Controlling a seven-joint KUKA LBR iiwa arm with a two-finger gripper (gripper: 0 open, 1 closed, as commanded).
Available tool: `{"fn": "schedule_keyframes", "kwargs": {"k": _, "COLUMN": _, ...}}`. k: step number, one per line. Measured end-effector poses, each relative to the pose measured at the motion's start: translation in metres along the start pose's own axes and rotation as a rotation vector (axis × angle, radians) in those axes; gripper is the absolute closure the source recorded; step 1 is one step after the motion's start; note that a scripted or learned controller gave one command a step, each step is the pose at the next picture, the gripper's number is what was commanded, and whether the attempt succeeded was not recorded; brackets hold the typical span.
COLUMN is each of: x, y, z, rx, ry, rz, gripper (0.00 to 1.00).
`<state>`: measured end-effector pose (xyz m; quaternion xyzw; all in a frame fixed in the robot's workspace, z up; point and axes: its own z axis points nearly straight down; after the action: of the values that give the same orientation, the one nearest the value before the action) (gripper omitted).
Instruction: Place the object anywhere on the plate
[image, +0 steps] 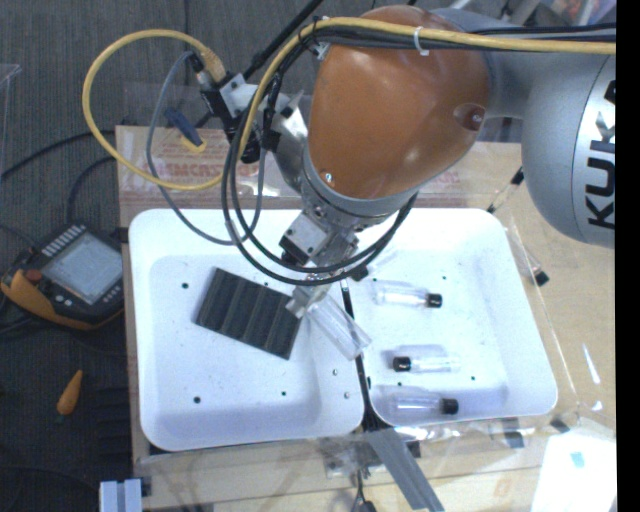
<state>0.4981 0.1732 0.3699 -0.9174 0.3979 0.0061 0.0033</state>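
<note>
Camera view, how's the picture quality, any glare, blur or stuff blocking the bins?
Camera view: even, soft lighting with faint shadows; a dull sheen on the orange band; the arm's big wrist hides the bins' far middle; the clear vials are low in contrast against the white right bin; the dark ridged plate reads sharply; the gripper looks slightly soft.

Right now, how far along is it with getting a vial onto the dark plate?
Done: nothing yet, since no vial lies on the ribbed plate in the left bin. In hand: the end effector is beside the plate's right corner, with a clear tube just below it; whether it is gripped is unclear. Left: setting it on the plate. Three capped vials lie in the right bin.
</note>
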Motion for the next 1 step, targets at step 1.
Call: {"fn": "schedule_keyframes", "kwargs": {"k": 1, "x": 0.0331, "y": -0.0485, "z": 0.0113, "rx": -0.002, "ry": 0.007, "rz": -0.267, "gripper": 1.0}}
